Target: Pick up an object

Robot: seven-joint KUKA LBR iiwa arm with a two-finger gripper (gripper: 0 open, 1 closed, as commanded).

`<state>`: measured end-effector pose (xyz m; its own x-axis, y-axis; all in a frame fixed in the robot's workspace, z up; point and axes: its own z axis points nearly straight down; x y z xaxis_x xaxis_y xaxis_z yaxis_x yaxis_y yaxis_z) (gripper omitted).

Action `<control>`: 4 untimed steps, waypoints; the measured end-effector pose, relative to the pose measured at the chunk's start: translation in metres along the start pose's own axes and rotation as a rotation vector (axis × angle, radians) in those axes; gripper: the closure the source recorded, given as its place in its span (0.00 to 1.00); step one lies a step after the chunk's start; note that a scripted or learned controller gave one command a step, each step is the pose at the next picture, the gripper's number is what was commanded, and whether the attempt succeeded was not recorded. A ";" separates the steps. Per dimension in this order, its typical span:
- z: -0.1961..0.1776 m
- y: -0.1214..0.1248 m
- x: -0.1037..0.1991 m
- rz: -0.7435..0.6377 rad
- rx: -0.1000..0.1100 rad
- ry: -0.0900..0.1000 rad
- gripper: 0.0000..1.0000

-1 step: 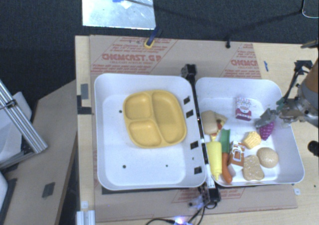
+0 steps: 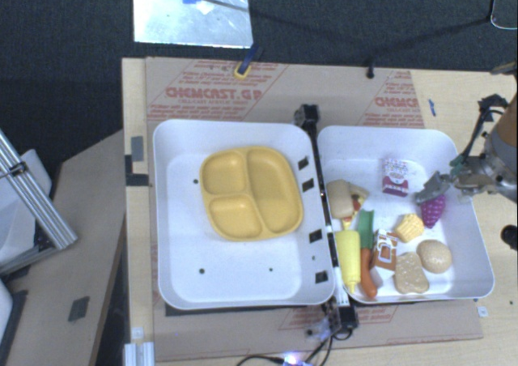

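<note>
Item: 1 small purple plastic grape bunch (image 2: pixel 434 210), likely light, rigid, knobbly; take across its widest middle; jaws (image 2: pixel 430 191) just above, opening not discernible.

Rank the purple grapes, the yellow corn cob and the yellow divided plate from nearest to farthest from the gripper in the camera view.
1. Purple grapes, just under the gripper, right bin.
2. Yellow corn cob, along the right bin's left wall.
3. Yellow divided plate, in the left bin, farthest.
</note>
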<state>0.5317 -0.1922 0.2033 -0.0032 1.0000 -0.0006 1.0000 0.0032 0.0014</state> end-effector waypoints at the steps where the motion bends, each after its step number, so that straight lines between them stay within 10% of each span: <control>1: 0.053 0.008 0.008 -0.002 0.003 0.002 0.00; 3: 0.120 0.004 0.003 0.002 0.002 0.001 0.00; 4: 0.108 0.004 0.003 0.002 -0.002 0.000 1.00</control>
<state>0.5364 -0.1895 0.0952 -0.0008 1.0000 -0.0006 1.0000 0.0009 0.0031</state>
